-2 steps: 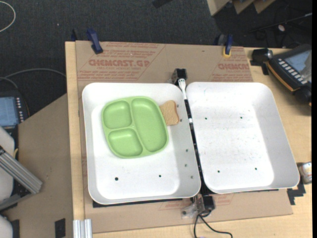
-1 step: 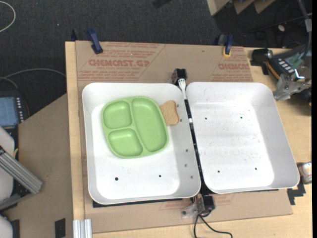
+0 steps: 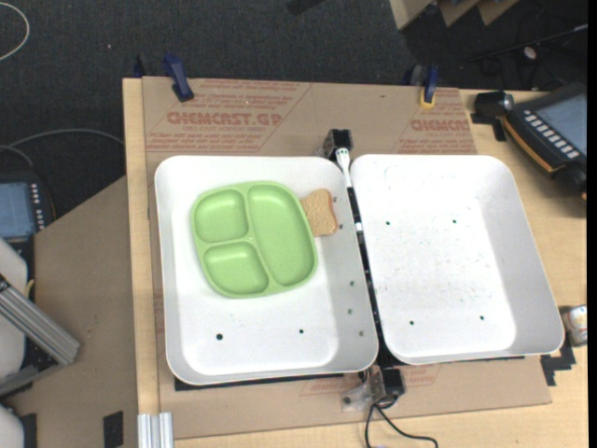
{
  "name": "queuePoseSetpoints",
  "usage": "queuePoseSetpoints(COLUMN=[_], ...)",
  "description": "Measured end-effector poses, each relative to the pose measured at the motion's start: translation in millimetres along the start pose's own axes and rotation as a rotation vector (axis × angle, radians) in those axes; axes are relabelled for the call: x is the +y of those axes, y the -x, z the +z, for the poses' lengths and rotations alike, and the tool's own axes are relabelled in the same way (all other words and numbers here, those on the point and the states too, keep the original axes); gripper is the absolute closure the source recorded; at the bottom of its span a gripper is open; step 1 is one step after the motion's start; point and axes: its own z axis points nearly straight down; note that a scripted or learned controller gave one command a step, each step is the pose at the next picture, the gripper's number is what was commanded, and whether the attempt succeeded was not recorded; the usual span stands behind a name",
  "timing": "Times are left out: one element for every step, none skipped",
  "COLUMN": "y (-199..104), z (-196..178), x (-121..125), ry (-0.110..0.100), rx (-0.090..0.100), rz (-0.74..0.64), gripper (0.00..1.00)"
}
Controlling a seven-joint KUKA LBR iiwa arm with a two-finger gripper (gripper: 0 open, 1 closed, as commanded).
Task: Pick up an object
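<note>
A green divided plate (image 3: 254, 239) with three compartments lies in the left white bin (image 3: 261, 343). A small tan cracker-like piece (image 3: 321, 213) lies against the plate's right rim, near the bin's right wall. The right white bin (image 3: 448, 259) sits beside it, its floor speckled with small dark dots.
The bins rest on a brown cardboard sheet (image 3: 233, 110) held by blue clamps (image 3: 177, 77) at the back. A black clip (image 3: 338, 143) sits where the bins meet at the back. A dark tablet-like device (image 3: 550, 129) lies at the far right. Cables trail at the front.
</note>
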Motion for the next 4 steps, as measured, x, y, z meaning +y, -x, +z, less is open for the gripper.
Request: queuePoseSetpoints(y=[-30.5,-73.6,-189.5,-252.4], z=[93.8,192.3,172.6,113.0], x=[-81.7,-76.7,-82.9,-81.3], ry=[-0.034,-0.034,-0.019,-0.015], rx=[0.011,0.01,0.01,0.011], rz=[0.001,-0.003,-0.01,-0.007], gripper=[1.0,1.0,1.0,1.0])
